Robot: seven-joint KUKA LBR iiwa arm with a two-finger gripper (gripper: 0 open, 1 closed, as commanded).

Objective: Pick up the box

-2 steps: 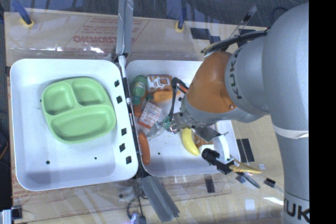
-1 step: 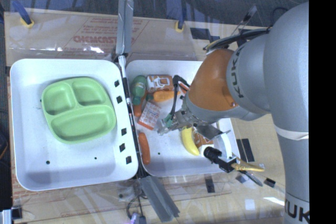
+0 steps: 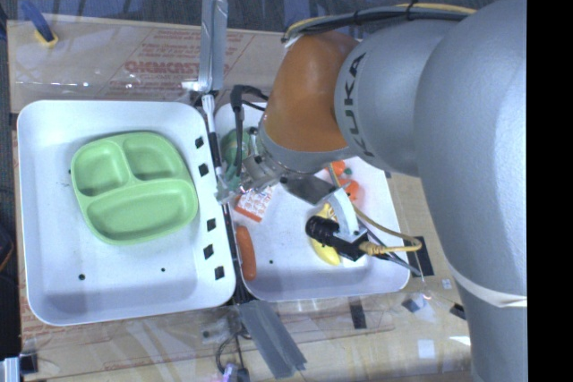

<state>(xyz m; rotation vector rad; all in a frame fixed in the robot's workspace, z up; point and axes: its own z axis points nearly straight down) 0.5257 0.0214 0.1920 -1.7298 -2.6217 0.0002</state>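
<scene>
Bench edge (image 3: 134, 344) lies nearest the camera, with two shallow white bins set side by side on it. The left bin (image 3: 54, 282) holds a green divided plate (image 3: 134, 188) with three compartments, lying flat and a little toward the far side. In the right bin (image 3: 295, 277), nearest the front wall, an orange-brown sausage-shaped piece (image 3: 246, 252) lies along the left wall. To its right sits a yellow item (image 3: 327, 248), partly covered by a black fitting (image 3: 336, 234) with a cable running off to the right.

Just beyond the sausage lies the box (image 3: 253, 204) — small, white with red-orange print, flat on the bin floor close to the left wall. The gripper (image 3: 240, 181) comes down right at the box's far edge; its tip is crowded by the wrist and blurred, so whether the fingers are apart, together or clamped on the box cannot be told. A green object (image 3: 232, 148) shows just behind it, and something orange (image 3: 345, 183) peeks out beside the arm on the right.

Farther back, the orange band (image 3: 304, 103) and the grey arm (image 3: 448, 103) hang over much of the right bin — beyond them, a clear sheet with red lettering (image 3: 134, 58) covers the bench.
</scene>
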